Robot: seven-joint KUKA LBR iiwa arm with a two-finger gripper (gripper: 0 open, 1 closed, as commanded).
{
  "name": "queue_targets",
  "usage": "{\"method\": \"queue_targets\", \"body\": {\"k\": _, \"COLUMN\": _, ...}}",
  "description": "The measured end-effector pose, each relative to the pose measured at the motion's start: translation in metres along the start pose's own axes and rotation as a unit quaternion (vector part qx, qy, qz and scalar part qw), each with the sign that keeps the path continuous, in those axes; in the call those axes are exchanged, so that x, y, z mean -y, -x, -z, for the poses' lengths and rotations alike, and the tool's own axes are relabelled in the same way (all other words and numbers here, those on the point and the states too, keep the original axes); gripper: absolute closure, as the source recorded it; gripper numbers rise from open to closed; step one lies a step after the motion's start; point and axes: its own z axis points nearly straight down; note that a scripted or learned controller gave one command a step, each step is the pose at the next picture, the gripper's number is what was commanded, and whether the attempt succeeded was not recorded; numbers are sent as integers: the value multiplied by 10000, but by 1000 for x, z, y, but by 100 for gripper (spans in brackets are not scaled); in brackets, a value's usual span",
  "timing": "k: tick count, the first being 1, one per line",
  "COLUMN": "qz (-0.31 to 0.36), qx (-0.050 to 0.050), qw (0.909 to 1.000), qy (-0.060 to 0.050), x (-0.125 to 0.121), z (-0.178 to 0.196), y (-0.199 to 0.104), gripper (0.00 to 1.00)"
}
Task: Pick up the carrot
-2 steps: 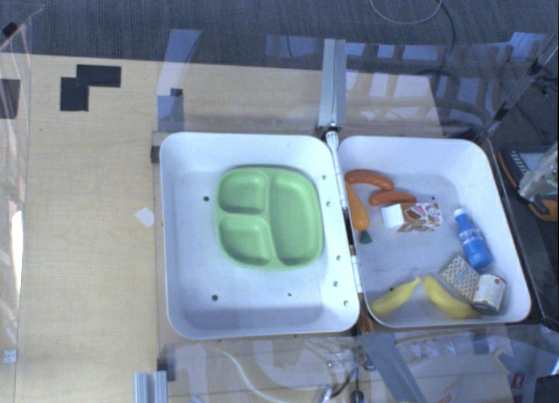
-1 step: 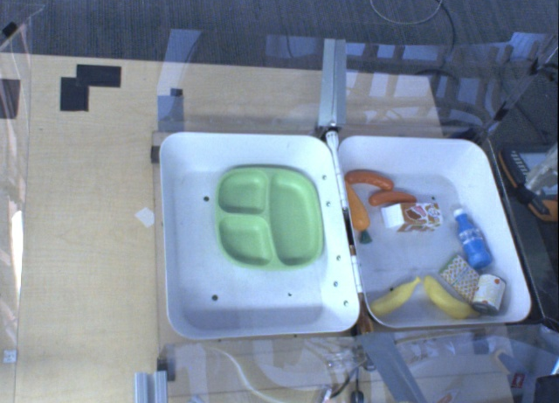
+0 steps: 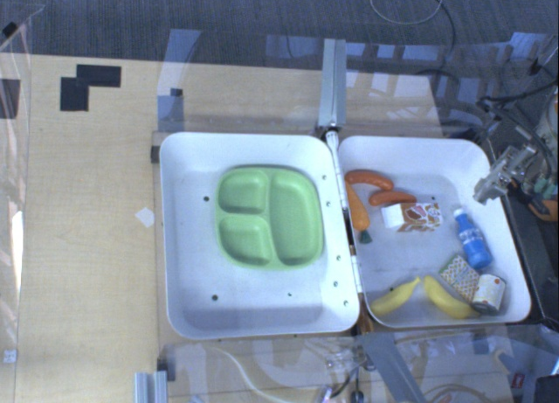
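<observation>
Carrot (image 3: 357,211) lying along the left wall of the right bin (image 3: 502,218), just under two sausages (image 3: 369,179), gripper (image 3: 494,181) at that bin's right rim, grip state impossible to tell, green divided plate (image 3: 269,217) in left bin (image 3: 175,244).

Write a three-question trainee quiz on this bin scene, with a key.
1. True or false: the carrot lies in the same bin as the green plate.
2. How many bananas are in the right bin?
3. The blue bottle lies nearest: A) the right bin's right wall, B) the divider, C) the plate.

Key:
1. False; it lies in the right bin, by its left wall.
2. Two.
3. A.
</observation>
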Motion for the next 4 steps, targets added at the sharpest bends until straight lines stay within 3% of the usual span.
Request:
{"method": "queue_targets", "body": {"k": 1, "qz": 0, "qx": 2, "qw": 10000, "qy": 0, "x": 0, "z": 0, "y": 0, "gripper": 0}}
{"method": "queue_targets", "body": {"k": 2, "qz": -2385, "qx": 3, "qw": 9711, "qy": -1, "x": -51, "z": 19, "y": -45, "gripper": 0}}
{"method": "queue_targets", "body": {"k": 3, "qz": -2722, "qx": 12, "qw": 9622, "qy": -1, "x": -24, "z": 71, "y": -14, "gripper": 0}}
{"method": "queue_targets", "body": {"k": 4, "qz": -2714, "qx": -4, "qw": 9625, "qy": -6, "x": -67, "z": 1, "y": -22, "gripper": 0}}
